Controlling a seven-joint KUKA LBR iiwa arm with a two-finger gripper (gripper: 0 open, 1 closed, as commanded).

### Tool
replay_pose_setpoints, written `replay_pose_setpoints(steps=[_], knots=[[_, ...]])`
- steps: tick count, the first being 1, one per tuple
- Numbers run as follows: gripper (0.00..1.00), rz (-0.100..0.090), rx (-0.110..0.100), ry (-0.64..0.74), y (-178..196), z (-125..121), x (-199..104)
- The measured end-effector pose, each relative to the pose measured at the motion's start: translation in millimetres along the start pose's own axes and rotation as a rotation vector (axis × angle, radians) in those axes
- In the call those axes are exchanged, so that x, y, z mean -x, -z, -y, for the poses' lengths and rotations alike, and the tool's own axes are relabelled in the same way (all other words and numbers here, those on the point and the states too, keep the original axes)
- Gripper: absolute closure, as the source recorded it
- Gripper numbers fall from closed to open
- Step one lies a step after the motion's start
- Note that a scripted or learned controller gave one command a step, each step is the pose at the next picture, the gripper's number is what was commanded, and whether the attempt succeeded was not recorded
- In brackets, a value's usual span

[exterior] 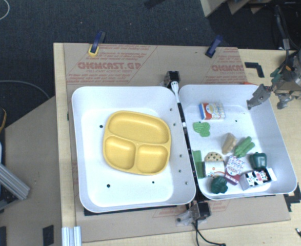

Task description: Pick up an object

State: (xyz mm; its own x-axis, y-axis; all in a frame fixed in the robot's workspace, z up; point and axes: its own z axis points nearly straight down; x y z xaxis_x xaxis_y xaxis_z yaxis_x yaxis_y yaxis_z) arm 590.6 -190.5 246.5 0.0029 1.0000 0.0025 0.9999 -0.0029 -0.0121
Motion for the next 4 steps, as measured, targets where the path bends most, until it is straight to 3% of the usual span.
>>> replay_pose_setpoints(steps=[1, 4], knots=[[0.0, 0.003, 0.013, 0.003, 7.3, -2.4, -0.4], [0.0, -0.001, 0.005, 0.004, -147.1, 5.2, -8.7]])
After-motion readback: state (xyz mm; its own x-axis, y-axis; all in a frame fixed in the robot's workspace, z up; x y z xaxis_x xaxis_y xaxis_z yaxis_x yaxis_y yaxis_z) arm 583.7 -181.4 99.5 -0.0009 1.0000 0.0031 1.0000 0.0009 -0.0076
